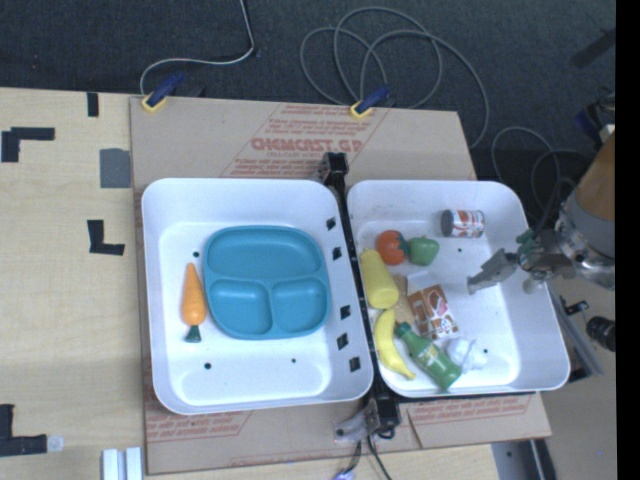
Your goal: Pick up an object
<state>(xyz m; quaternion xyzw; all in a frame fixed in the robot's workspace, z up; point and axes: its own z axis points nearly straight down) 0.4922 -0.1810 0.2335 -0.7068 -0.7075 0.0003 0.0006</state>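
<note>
At the right of the scene, the arm [598, 208] is showing a rounded grey body with an orange band [603, 176] curving above the wrist. Below the band, a darker grey collar is ringing the wrist. From it, the gripper [497, 268] is showing as dull grey metal, with thin angular fingers [487, 272] and small dark fittings clustering around its base.

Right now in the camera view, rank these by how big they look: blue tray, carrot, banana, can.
1. Blue tray, by far the largest.
2. Banana and carrot: they look about the same length, so I won't rank one over the other.
3. Can, the smallest.
</note>
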